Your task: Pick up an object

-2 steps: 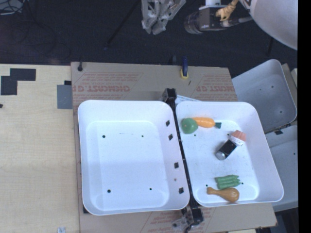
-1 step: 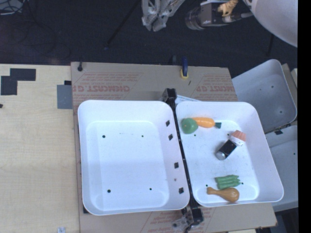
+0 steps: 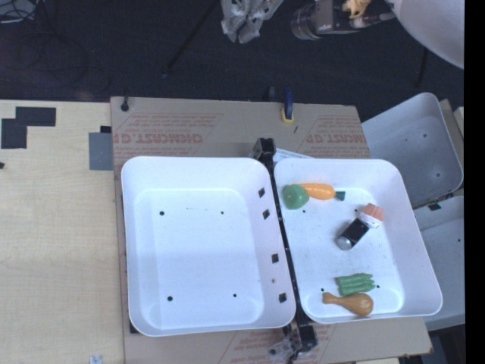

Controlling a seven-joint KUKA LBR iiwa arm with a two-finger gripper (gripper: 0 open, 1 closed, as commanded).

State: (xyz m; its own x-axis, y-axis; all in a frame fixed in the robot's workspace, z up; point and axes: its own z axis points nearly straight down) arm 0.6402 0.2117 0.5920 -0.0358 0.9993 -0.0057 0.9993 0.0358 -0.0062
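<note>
Claw (image 3: 246,17) high above "GP"-printed cardboard (image 3: 318,131).

The pincer (image 3: 248,21) is pale grey metal with angular, jointed fingers. The arm (image 3: 432,14) is a smooth, rounded, light grey shell.

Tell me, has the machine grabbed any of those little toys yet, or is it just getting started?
Nothing looks picked up yet. The gripper hangs high at the top of the view, far above the bins. The green ball, carrot, dark bottle, green toy and orange drumstick all lie in the right bin. Still ahead: choosing one, reaching down, gripping and lifting it.
</note>
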